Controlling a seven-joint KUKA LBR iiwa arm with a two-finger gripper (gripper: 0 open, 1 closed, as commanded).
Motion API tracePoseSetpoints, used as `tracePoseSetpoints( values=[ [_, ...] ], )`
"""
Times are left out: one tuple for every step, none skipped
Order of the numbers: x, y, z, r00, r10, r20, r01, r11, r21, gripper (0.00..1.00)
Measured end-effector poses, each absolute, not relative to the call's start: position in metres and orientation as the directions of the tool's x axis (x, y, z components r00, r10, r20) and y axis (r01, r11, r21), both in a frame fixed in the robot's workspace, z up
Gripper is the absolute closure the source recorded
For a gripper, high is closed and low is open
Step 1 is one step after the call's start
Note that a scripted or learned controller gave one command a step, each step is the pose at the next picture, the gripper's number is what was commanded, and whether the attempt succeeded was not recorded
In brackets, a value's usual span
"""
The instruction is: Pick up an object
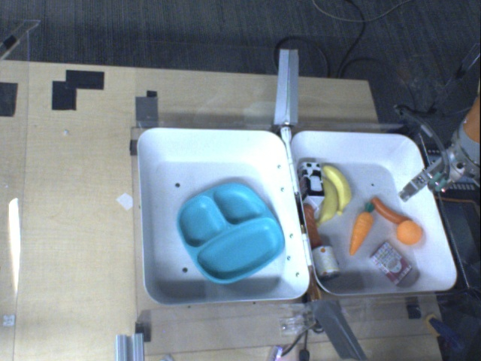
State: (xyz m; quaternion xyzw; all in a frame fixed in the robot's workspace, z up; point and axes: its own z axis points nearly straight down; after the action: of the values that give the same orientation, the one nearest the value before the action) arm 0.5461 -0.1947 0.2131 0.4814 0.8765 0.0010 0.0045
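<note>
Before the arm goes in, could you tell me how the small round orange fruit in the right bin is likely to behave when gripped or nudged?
The orange looks round and smooth, so it will probably roll if nudged. It lies against the sausage-shaped toy, which may check it on that side.

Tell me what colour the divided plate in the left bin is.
Light blue; the divided plate shows in the camera view.

Tool [415, 186] hovers over the right bin [391, 150] (banana [336, 192], carrot [361, 233], orange [409, 233] inside).
</note>
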Motion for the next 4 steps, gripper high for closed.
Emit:
tracePoseSetpoints(
  values=[
    [0.574,-0.175,0.184,-0.581,0.814,-0.005,0.814,0.582,0.005,1.0],
    [0.576,-0.174,0.196,-0.582,0.813,-0.011,0.813,0.582,0.011,1.0],
    [0.513,-0.178,0.227,-0.682,0.731,-0.007,0.731,0.682,0.005,1.0],
    [0.515,-0.177,0.239,-0.683,0.73,-0.014,0.73,0.683,0.01,1.0]
  ],
)
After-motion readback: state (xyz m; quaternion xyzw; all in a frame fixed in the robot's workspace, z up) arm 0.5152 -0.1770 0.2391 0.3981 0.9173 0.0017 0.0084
